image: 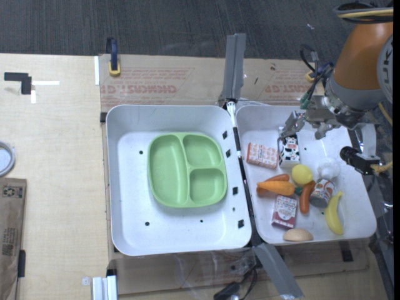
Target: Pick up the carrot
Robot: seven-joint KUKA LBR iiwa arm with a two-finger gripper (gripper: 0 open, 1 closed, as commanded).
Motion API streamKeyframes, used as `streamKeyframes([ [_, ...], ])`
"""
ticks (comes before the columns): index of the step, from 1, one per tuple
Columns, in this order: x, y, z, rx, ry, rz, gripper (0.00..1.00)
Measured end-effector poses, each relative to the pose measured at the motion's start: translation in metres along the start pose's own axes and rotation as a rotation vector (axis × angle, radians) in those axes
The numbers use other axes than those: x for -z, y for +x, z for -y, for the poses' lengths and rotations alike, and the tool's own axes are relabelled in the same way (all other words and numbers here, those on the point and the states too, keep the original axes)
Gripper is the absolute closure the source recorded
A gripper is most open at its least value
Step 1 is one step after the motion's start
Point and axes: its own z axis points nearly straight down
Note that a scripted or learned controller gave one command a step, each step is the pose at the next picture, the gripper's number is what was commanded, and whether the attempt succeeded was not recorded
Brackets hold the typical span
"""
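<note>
The carrot lies on its side in the right bin, near the middle. It is crowded. A yellow ball sits just beside its thick end, up and to the right. A pink snack box lies just above it. A red and white box lies just below it and seems to touch it. A second, thinner orange carrot lies to its right, pointing down. Next to that one is a small can, and then a banana near the right wall of the bin. A tan bun sits at the bottom edge. A small black and white carton stands near the top, above the ball.

The pincer hangs over the top part of the right bin, just above the little carton and well apart from the carrot. I cannot tell if it is apart or together, and nothing can be seen in it.

The left bin has a green plate with three parts in it. Nothing lies on the plate.

On the counter, far to the left, are a roll of tape and a brown paper bag. A blue and yellow clamp stands at the back.
</note>
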Motion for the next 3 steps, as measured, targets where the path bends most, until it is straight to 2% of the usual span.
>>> streamKeyframes([
  [1,-0.079,0.002,0.054,-0.087,0.001,-0.001,0.0],
  [2,-0.076,-0.026,0.044,0.038,-0.002,0.0,0.0],
  [3,-0.115,0.009,0.097,0.086,0.0,-0.002,0.0],
])
